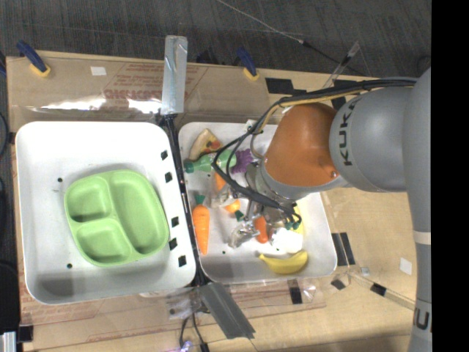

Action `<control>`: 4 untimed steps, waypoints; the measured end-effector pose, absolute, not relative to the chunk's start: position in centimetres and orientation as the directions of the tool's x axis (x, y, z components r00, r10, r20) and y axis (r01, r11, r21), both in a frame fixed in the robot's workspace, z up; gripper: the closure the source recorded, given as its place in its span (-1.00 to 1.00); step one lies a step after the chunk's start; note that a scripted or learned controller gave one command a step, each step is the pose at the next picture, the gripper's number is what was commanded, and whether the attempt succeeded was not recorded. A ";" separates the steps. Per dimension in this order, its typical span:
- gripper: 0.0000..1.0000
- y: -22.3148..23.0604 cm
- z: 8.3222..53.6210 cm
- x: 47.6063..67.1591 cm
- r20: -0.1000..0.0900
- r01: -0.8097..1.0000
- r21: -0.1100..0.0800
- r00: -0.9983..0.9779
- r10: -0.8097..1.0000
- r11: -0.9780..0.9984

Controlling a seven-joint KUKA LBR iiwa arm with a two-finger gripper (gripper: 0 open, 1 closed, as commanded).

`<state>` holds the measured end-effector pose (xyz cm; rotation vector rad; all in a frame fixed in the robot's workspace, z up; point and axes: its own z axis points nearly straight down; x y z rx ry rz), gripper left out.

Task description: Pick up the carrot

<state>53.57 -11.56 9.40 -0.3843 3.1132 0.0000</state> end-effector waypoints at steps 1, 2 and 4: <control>1.00 -11.4 10.3 53.6 -0.004 -0.251 -0.001 -0.968 -0.251 0.968; 1.00 -3.8 19.7 61.4 -0.011 -0.289 -0.002 -0.957 -0.289 0.957; 1.00 -15.2 24.2 62.9 -0.002 -0.548 -0.005 -0.836 -0.548 0.836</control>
